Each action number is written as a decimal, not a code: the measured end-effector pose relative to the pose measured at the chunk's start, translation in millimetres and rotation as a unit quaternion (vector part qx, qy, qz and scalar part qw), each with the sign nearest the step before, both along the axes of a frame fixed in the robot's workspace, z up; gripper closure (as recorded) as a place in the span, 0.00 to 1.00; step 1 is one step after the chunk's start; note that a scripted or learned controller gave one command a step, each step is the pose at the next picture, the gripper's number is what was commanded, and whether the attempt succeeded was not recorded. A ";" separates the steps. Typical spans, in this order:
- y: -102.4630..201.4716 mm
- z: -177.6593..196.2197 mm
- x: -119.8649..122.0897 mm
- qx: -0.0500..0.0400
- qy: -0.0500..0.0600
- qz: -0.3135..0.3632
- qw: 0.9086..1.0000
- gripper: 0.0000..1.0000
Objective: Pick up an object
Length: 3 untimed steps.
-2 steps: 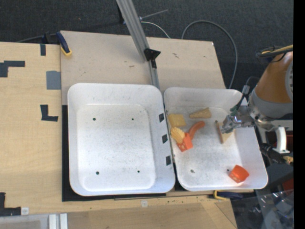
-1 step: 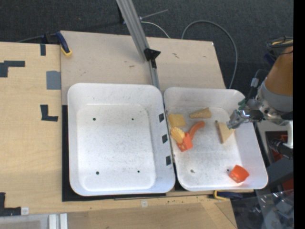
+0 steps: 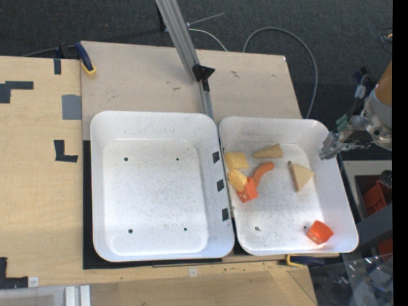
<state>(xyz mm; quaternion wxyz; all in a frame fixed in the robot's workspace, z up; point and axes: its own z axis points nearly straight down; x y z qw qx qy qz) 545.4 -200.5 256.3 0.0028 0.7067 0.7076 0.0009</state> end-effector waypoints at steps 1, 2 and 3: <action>53.0 -13.4 -12.5 0.002 0.004 0.002 1.000 1.00; 107.2 -8.4 -12.4 0.003 0.004 0.003 1.000 1.00; 157.5 -23.0 -22.0 0.002 0.005 0.002 1.000 1.00</action>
